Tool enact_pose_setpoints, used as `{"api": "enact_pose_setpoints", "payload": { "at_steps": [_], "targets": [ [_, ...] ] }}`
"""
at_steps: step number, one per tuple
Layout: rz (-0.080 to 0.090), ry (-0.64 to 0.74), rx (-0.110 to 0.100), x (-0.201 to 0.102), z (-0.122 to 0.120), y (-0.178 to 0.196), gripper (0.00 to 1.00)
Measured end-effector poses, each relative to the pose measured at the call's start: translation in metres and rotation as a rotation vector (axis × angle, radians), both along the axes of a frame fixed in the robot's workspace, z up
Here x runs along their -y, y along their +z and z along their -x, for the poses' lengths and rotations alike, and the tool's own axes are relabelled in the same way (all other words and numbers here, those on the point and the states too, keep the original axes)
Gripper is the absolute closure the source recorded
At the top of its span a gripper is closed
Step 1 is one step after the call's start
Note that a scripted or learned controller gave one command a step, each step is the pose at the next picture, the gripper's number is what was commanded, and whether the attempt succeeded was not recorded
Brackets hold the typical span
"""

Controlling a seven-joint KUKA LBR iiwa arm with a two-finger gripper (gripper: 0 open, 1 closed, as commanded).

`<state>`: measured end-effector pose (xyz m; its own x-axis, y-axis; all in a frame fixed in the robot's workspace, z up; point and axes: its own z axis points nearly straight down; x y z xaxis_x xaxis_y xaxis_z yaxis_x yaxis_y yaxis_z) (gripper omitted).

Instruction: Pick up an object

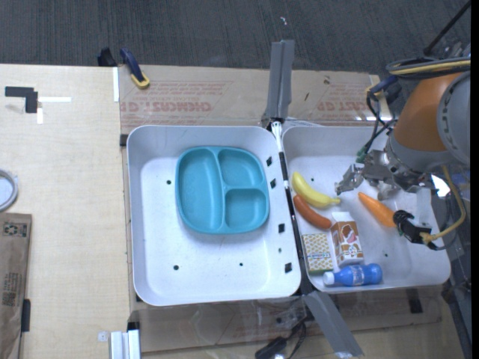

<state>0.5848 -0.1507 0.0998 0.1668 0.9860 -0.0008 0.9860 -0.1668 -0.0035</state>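
The right bin (419, 275) holds a yellow banana (313, 192), a red-orange sausage-shaped piece (312, 213), an orange carrot (376, 209), a small brown-and-white carton (346, 242), a beige cracker box (317, 252) and a blue-capped bottle (355, 276) lying on its side. My gripper (364, 178) hangs over the upper middle of that bin, just above and left of the carrot and to the right of the banana. Its fingers stand apart with nothing between them.
The left bin (150, 275) bears a teal divided plate (222, 189). A grey divider post (281, 81) rises between the bins at the back. Cables and a black connector (408, 226) dangle by the carrot. A tape roll (6, 191) lies at the far left.
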Motion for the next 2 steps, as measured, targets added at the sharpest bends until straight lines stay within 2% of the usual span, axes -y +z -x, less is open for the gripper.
{"api": "enact_pose_setpoints", "payload": {
  "at_steps": [1,2],
  "targets": [
    [0.0,0.016,0.0,-0.023,0.014,-0.009,0.0],
    [0.0,-0.189,0.001,-0.012,0.084,-0.009,0.0]
  ]
}}
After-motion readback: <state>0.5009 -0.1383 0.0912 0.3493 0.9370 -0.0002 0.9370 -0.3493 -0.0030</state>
